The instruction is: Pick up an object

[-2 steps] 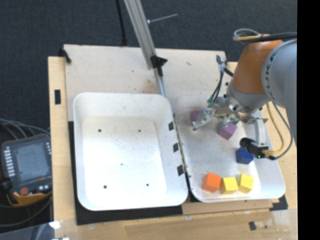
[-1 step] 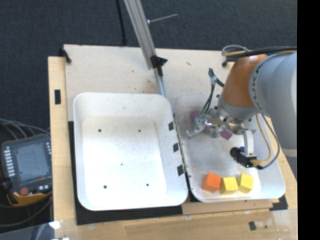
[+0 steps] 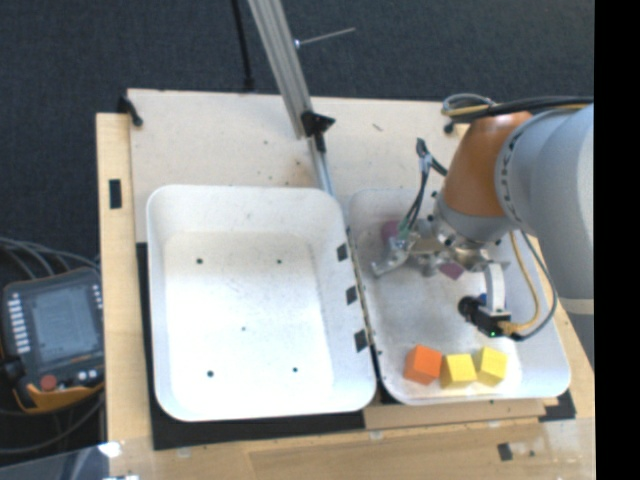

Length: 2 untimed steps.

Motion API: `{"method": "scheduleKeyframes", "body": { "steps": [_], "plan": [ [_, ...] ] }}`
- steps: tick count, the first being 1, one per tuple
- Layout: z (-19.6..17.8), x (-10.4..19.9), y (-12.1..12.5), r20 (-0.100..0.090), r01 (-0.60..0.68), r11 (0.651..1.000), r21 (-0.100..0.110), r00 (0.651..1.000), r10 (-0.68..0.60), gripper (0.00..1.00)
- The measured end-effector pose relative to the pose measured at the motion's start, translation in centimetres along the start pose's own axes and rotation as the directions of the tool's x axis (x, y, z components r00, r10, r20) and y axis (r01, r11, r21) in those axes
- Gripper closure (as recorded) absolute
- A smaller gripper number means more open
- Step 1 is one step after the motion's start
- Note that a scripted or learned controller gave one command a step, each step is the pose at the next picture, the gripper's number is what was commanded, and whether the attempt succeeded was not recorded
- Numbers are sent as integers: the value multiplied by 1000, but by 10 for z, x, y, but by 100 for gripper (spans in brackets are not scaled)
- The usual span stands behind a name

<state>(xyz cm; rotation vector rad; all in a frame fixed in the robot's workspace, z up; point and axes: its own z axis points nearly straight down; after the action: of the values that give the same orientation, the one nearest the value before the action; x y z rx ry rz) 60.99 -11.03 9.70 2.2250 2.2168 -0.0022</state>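
Orange block (image 3: 423, 364), two yellow blocks (image 3: 460, 369) (image 3: 493, 365) lying in row, lower right of frame, along near edge of right white bin (image 3: 545, 378). Gripper (image 3: 432, 258) hanging farther back, mid-right; finger state impossible to tell. Small purple object (image 3: 389, 231) sitting just upper-left of gripper; blocks lying well below it.
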Motion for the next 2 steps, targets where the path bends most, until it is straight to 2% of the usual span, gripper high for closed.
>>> {"method": "scheduleKeyframes", "body": {
  "steps": [1,2],
  "plan": [
    [-12,-1,1,-1,-6,1000,-4,1000,6,100],
    [-57,2,-1,-1,1,1000,-6,1000,-1,100]
  ]
}}
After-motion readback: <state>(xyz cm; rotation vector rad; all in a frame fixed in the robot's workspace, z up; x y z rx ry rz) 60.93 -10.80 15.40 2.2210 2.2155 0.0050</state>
